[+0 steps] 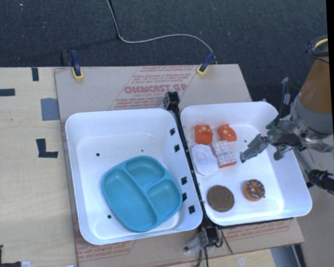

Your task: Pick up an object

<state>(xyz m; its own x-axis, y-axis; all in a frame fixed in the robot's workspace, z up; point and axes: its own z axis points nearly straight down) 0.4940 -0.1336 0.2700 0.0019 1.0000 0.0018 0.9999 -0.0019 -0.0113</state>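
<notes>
A tan bench (pixel 23 184) with dark tape marks fills the left side, and a cardboard sheet (pixel 153 88), held by two clamps at its far edge, lies under both bins. The left bin (pixel 82 135) holds a blue divided plate (pixel 141 192), lying flat toward its near right corner and tilted slightly against the bin's slope. A black divider (pixel 182 152) runs between the two bins.

In the right bin (pixel 295 204), going from the divider outward: a clear round lid or cup (pixel 203 159) sits just beside a small red-and-white packet (pixel 224 153), the two touching or nearly so. Behind them, near the far wall, are two orange-red pieces (pixel 204 134) side by side. Toward the near wall lie a brown cookie (pixel 220 198) and, just to its right, a donut (pixel 253 189) with sprinkles, close but apart.

The tool (pixel 252 148) hangs over the right half of this bin, pointing left toward the packet and near it, not touching any object. Nothing is between its fingers; whether they are spread or closed cannot be told from this angle. The arm (pixel 314 101) enters from the right edge.
</notes>
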